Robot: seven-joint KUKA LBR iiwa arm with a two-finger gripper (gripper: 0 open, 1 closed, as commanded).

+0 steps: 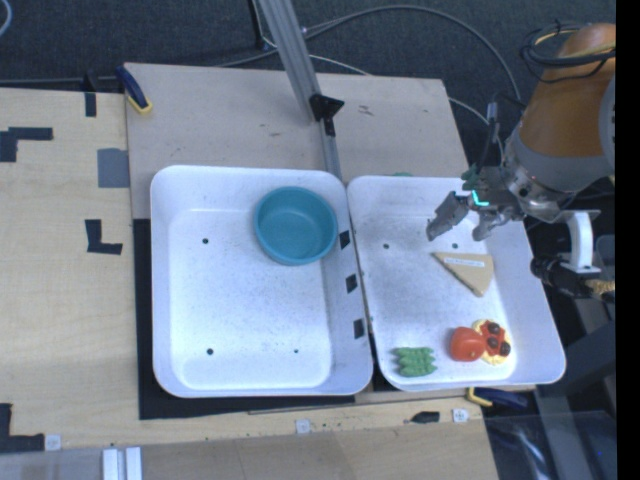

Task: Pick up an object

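Note:
My gripper [463, 223] hangs over the upper right part of the right bin [400, 278], its two dark fingers spread apart with nothing between them. Just below it lies a tan wedge-shaped piece [468, 270] like a slice of bread. Further down sit a red and yellow toy food item [478, 342] and a small green toy [414, 361] near the bin's front edge. A blue bowl [295, 225] stands in the upper part of the left bin [250, 318].
A grey metal pole [295, 53] slants down from the top to the gap between the bins. Black cables loop across the dark floor at the back. A yellow-handled clamp [137, 93] sits at the board's far left corner.

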